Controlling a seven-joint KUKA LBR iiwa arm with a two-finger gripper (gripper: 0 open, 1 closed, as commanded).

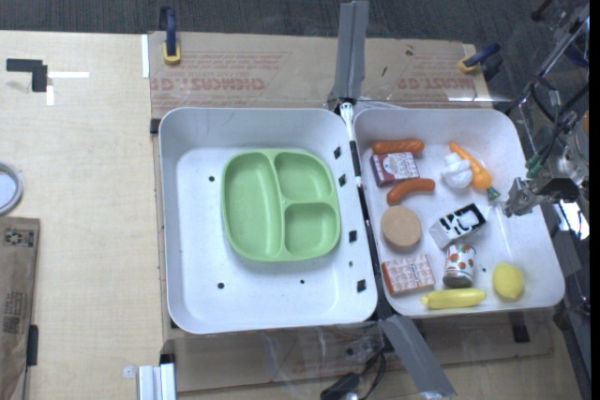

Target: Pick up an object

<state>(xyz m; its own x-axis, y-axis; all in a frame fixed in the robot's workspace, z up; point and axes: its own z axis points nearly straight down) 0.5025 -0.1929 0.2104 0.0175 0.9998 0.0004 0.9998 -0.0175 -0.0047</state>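
The right bin (525,244) holds several toy foods. Two sausages (397,146) (411,190) lie near its back, with a red carton (395,168) between them. An orange carrot (471,164) and a white piece (457,171) sit at the back right. Around the middle are a tan round disc (401,227), a black-and-white carton (457,222) and a small can (458,265). Along the front lie a red-and-white box (408,274), a banana (454,298) and a lemon (508,281). My gripper (518,200) hangs over the bin's right side, apart from all of them.
The left bin (183,229) holds a green divided plate (280,203). A grey divider post (351,51) stands behind the seam between the bins. Clamps (170,47) (480,61) grip the cardboard behind. Arm cabling and frame crowd the right edge (562,108).
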